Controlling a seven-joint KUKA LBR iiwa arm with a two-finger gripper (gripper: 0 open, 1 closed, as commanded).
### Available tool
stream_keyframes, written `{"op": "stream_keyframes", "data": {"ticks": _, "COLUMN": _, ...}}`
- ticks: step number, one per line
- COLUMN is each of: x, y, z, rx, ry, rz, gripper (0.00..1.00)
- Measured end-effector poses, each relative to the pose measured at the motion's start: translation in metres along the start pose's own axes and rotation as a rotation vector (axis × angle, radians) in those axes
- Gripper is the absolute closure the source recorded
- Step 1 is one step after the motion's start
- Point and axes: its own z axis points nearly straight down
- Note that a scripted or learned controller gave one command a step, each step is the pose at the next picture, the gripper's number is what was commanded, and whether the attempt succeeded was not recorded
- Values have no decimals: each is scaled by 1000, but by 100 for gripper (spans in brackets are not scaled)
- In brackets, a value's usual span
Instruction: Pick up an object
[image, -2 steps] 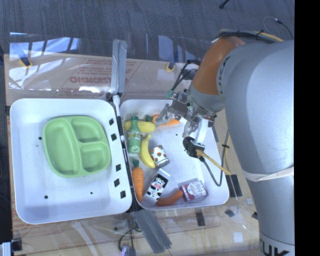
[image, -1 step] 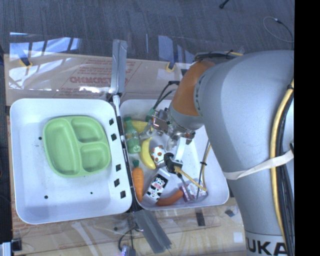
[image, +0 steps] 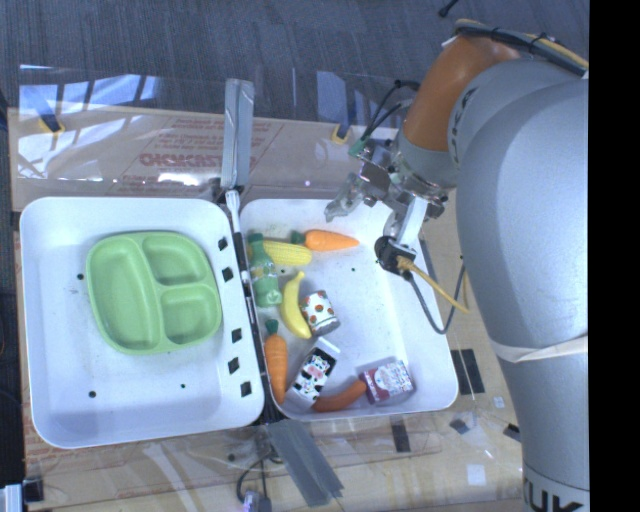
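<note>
Pale reddish print runs across the clear sheet (image: 190, 150) behind the bins, too faint to read. White letters, seemingly "UK", show on the arm's base (image: 555, 495) at the lower right.

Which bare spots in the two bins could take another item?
Left bin: bare floor around the green tray, widest below it. Right bin: bare strip along its right side, right of the can. Crowded along the divider, from corn to carrot.

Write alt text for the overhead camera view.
A grey robot arm's gripper hovers above the right white bin, which holds toy food including a banana and a carrot. The left bin holds a green divided tray.
</note>
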Motion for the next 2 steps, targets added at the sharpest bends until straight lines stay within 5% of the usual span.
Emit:
{"op": "stream_keyframes", "data": {"ticks": 1, "x": -1, "y": 21, "z": 127, "rx": 4, "ry": -2, "rz": -137, "gripper": 0}}
{"op": "stream_keyframes", "data": {"ticks": 2, "x": 2, "y": 20, "z": 116, "rx": 7, "ry": -2, "rz": -146, "gripper": 100}}
